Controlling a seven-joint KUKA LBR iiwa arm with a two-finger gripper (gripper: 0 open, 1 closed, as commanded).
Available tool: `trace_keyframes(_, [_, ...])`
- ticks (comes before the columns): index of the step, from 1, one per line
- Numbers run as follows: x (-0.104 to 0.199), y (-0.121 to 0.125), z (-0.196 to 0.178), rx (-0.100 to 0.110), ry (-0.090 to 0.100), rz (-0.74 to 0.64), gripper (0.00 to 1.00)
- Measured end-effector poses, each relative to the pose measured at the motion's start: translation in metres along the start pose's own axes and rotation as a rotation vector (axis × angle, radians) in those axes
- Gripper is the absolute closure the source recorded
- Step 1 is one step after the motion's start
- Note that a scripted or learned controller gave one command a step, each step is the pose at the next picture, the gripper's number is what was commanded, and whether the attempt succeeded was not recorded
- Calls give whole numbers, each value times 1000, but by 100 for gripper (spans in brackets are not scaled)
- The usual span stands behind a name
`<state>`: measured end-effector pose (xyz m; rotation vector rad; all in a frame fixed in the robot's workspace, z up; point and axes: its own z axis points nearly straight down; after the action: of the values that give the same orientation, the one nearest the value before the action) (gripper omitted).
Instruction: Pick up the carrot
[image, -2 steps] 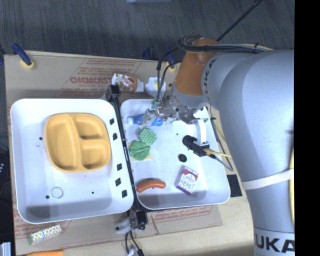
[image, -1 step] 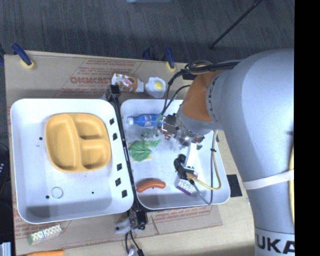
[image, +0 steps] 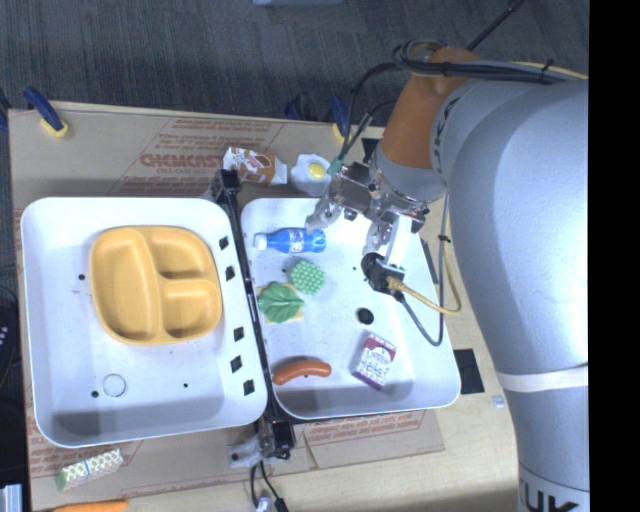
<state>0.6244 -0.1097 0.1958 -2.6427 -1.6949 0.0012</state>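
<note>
An orange carrot lies at the bottom left edge of the frame, outside both bins. Just above it sits a small patterned packet. In the right white bin lie a reddish sausage, a purple carton, a green leafy piece, a green dotted piece and a blue bottle. The left white bin holds a yellow divided plate. The gripper hovers over the right bin's upper part, fingers spread, holding nothing.
</note>
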Motion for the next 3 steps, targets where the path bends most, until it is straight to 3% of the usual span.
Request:
trace_keyframes(1, [-45,-84,105,5,-1,227,0])
trace_keyframes(2, [-34,-111,105,6,-1,359,0])
trace_keyframes(3, [-4,-66,4,2,-1,158,0])
